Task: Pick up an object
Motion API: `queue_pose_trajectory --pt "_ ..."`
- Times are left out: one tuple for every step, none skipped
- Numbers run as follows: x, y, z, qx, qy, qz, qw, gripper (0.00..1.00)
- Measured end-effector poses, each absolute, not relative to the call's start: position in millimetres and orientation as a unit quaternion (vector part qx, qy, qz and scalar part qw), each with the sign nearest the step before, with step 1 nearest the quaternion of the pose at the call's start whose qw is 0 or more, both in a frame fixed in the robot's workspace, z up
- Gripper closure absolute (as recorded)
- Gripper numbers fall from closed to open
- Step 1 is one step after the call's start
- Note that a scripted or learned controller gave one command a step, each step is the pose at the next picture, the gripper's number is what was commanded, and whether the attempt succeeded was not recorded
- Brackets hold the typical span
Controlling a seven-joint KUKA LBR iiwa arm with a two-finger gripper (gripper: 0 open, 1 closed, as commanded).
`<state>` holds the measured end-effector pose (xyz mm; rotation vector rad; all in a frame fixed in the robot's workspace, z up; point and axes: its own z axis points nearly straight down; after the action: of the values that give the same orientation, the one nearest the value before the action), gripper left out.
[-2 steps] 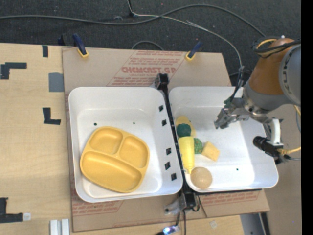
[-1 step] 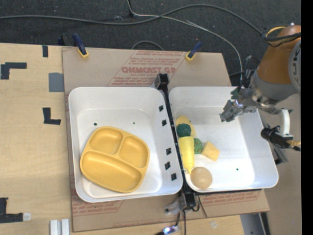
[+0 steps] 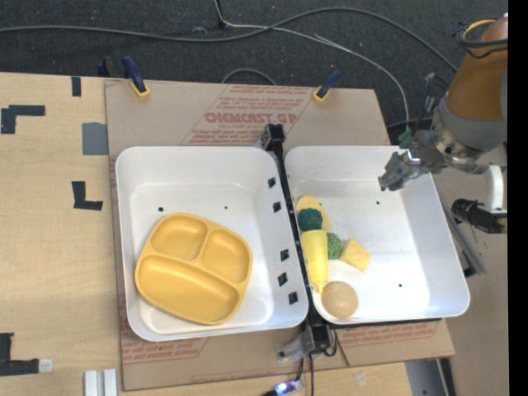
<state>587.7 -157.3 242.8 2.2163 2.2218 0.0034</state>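
Overhead slanted view of the bench. Two shallow white bins sit side by side on a brown cardboard sheet [image 3: 247, 114] printed with red lettering and held at its far edge by two blue and yellow clamps [image 3: 134, 78]. A black divider strip [image 3: 282, 213] runs between the bins.

The left bin [image 3: 132, 172] holds a yellow sectioned plate [image 3: 194, 266], lying flat in the near half of the bin, with three compartments facing up.

The right bin [image 3: 429, 254] holds a cluster of small objects pressed against its left wall, beside the divider. From far to near: a pale yellow rounded piece [image 3: 308, 204]; a dark green piece [image 3: 310, 219] touching it; a long yellow object [image 3: 314, 258] lying lengthwise along the wall; a green leafy piece [image 3: 333, 245] just to its right; a pale yellow wedge [image 3: 356, 255] beside that; and a tan round object [image 3: 339, 299] at the near end, touching the tip of the long yellow object.

The grey arm with its orange band enters from the right. Its gripper [image 3: 398, 172] hangs over the far right part of the right bin, well apart from the cluster of objects. The view is too small and dark to show whether its fingers are spread or pressed together; nothing is seen between them.

Black cables [image 3: 247, 27] trail over the dark floor beyond the bench.
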Motion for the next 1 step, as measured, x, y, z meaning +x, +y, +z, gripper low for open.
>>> queue_pose_trajectory --pt "589.9 -97.2 247.2 0.705 0.710 0.0008 -0.001 1.00"
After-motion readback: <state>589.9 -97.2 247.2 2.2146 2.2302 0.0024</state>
